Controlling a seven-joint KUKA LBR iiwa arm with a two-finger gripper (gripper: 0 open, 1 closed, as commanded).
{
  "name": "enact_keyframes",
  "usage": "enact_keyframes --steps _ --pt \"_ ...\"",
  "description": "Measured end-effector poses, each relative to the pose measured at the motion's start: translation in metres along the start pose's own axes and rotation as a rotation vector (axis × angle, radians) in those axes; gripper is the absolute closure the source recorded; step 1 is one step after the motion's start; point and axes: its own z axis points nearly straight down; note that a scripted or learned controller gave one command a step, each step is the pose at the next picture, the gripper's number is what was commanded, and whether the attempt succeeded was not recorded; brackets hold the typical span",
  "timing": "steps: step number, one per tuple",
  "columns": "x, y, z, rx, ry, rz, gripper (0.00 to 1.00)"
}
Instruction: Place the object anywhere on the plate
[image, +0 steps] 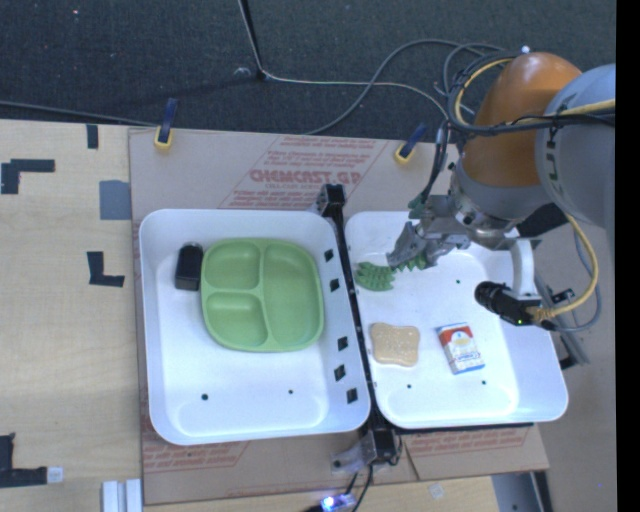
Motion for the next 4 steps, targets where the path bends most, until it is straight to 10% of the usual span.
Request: enact_keyframes --steps 4 --pt "0.203 -0.081 0.029 0.003 -0.001 0.0 1.0"
